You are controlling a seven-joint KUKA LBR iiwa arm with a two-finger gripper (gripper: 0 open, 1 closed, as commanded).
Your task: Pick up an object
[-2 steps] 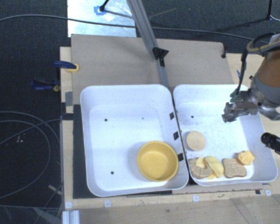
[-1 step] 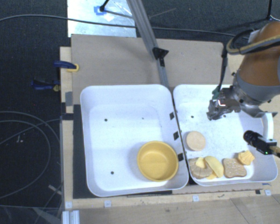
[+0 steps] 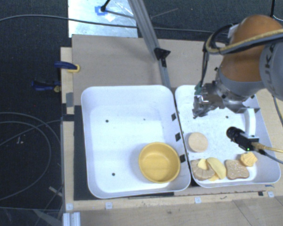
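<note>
Presently hovering over the upper part of the right-hand shallow white plastic bin [image 3: 271,171], the metal two-finger pincer [image 3: 201,106] on the grey arm with the orange band [image 3: 254,46]; nothing showing between its tips, and opening hard to judge from this angle, so wide or narrow cannot be told. Lying nearest below it, near the bin's left wall, a round tan cracker-like disc [image 3: 197,142], apart from the rest. Crowding the bin's lower edge: a yellow banana-shaped toy [image 3: 216,167] touching a tan bread-like slice [image 3: 203,173], then a second brown toast-like slice [image 3: 237,169], then a small orange-yellow chunk [image 3: 248,159] toward the right. Sitting in the left-hand white bin [image 3: 99,126], at its lower right, a yellow plastic bowl [image 3: 159,162].

Probably handling as light, stiff play food, all of it; likely smooth and a little slippery. Judging the disc the easiest: flat and low, needing a pinch across its width with tips close to the floor. Leaving open floor around the disc on most sides, though nearing the dividing wall on its left. Offering less room, the clustered pieces below, hemmed by the rim and by each other. Resting on a brown surface [image 3: 113,60], both bins.
</note>
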